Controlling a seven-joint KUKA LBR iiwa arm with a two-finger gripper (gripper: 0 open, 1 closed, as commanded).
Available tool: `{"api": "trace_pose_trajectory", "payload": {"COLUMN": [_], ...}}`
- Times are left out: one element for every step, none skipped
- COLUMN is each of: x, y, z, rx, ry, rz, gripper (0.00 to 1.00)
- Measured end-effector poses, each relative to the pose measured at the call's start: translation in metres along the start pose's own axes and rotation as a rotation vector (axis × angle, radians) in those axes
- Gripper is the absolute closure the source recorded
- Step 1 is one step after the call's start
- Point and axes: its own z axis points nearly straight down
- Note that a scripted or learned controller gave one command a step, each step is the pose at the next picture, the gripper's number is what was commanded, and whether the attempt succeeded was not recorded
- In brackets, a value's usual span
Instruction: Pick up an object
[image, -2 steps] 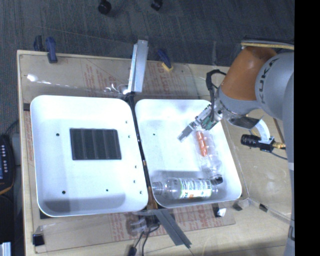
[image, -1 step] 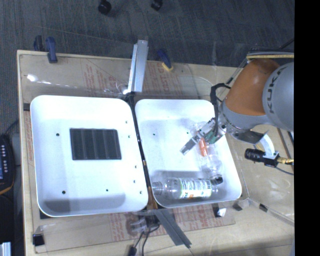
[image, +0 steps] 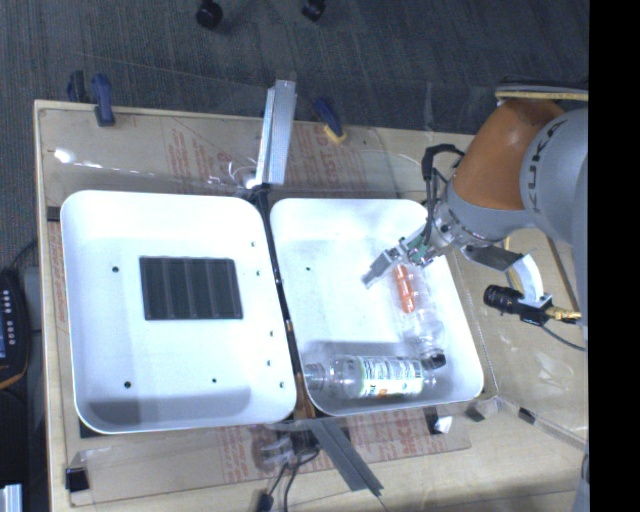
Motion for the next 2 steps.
{"api": "trace_pose_trajectory", "payload": {"x": [-0.014, -0.014], "y": [0.031, 0.032], "z": [0.016, 0.005], "rx": [0.0, 0.0], "ry": [0.002, 0.0], "rz": [-0.028, -0.034], "gripper": [0.0, 1.0]}}
